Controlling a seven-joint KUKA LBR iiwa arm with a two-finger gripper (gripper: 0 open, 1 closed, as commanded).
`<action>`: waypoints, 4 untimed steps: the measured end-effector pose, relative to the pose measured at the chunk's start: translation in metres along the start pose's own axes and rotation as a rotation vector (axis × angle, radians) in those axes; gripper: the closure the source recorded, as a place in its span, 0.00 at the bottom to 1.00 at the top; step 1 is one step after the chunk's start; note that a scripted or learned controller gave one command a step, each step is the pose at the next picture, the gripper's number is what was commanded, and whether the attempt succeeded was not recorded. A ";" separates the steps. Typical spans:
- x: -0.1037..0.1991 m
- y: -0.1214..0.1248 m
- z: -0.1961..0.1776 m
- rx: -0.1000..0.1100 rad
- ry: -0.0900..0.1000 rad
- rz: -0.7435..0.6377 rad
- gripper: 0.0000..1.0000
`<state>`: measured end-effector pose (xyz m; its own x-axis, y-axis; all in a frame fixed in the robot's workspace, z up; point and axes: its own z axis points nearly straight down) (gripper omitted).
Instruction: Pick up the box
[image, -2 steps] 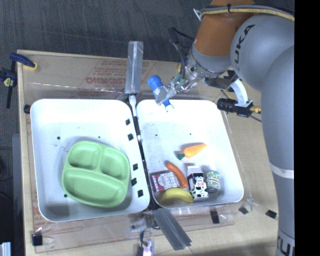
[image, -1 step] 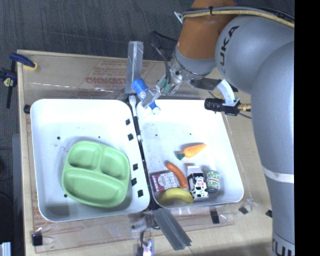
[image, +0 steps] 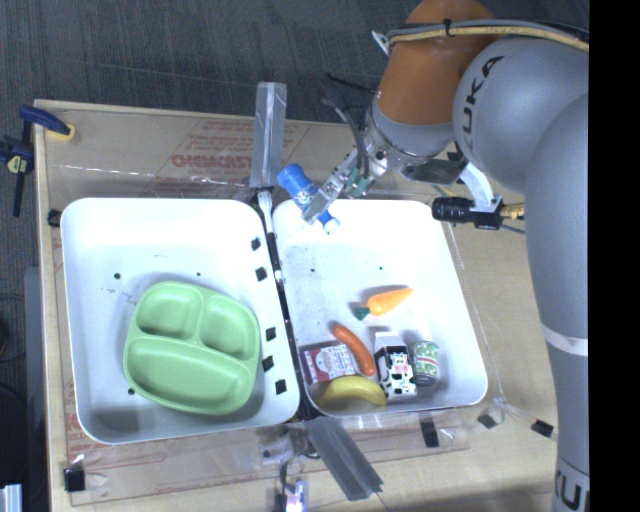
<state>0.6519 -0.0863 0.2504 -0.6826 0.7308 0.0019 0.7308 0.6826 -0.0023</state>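
Gripper (image: 322, 210) sits at the far-left corner of the right bin (image: 455, 290), over the rim near the divider btw the two bins, w/ a blue part on its far side. Can't tell from this angle whether the jaws are spread or closed; nothing visible btw them. The box (image: 397, 368), small, white w/ black cow-type patches, stands at the near edge of the right bin, well apart from the gripper, diagonally across the bin toward the near-right. Around it: green can (image: 427, 362) touching on its right, banana (image: 351, 391) just left along the near wall, red sausage-like item (image: 352, 347) just left/behind, dark red packet (image: 325, 362) further left. Toy carrot (image: 385, 299) lies nearer mid-bin, btw box cluster and gripper. Left bin (image: 90, 260) holds a green divided tray (image: 193, 346).
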 end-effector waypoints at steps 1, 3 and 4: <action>-0.016 -0.077 0.010 0.001 0.000 0.298 1.00; 0.004 0.010 0.017 0.000 0.002 0.811 1.00; -0.006 0.001 0.014 -0.001 -0.001 0.762 1.00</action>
<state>0.6567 -0.0906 0.2364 0.0104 0.9999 -0.0007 0.9999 -0.0104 -0.0023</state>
